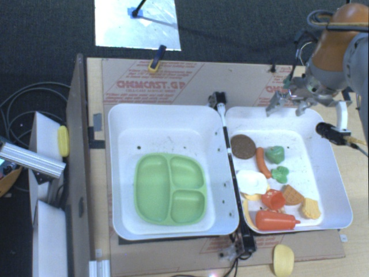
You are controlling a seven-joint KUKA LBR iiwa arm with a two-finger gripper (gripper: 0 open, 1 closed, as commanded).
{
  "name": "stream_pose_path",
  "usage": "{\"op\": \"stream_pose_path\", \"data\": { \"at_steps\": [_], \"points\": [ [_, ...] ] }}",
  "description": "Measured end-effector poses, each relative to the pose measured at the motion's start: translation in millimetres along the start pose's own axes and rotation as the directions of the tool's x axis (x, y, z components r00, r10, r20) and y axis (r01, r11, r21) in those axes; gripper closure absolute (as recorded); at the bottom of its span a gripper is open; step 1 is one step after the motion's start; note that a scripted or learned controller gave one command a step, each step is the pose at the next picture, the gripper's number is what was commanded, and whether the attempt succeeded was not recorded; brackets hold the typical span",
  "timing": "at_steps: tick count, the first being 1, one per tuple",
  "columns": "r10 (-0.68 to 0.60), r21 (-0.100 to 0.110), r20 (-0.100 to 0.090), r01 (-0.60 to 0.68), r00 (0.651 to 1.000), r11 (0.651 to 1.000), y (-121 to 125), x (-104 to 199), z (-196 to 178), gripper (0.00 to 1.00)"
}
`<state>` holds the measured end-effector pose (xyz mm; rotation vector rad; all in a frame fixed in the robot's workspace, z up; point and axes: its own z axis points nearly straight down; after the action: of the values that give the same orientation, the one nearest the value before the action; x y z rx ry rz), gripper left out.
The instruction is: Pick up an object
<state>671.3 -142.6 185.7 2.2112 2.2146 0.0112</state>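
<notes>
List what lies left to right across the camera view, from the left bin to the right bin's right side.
Green divided plate → brown round patty → orange carrot → green pepper → yellow piece near the right bin's right wall.

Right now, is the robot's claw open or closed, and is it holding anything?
Grey two-finger gripper: open, holding nothing, hanging over the far rim of the right-hand shallow white bin.

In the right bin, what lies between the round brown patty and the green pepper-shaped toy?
In the camera view, a slim orange carrot-like piece lies between the brown patty and the green pepper toy.
</notes>
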Motion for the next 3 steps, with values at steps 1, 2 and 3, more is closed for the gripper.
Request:
{"op": "stream_pose_path", "data": {
  "at_steps": [1,2,3],
  "points": [
    [0.002,0.019,-0.005,-0.002,1.000,1.000,-77.3,18.0,16.2,0.00],
    [0.002,0.015,-0.004,-0.002,1.000,1.000,-103.5,37.7,103.5,0.00],
    [-0.001,0.010,-0.003,0.001,1.000,1.000,-100.9,36.6,89.0,1.00]
  ]
}}
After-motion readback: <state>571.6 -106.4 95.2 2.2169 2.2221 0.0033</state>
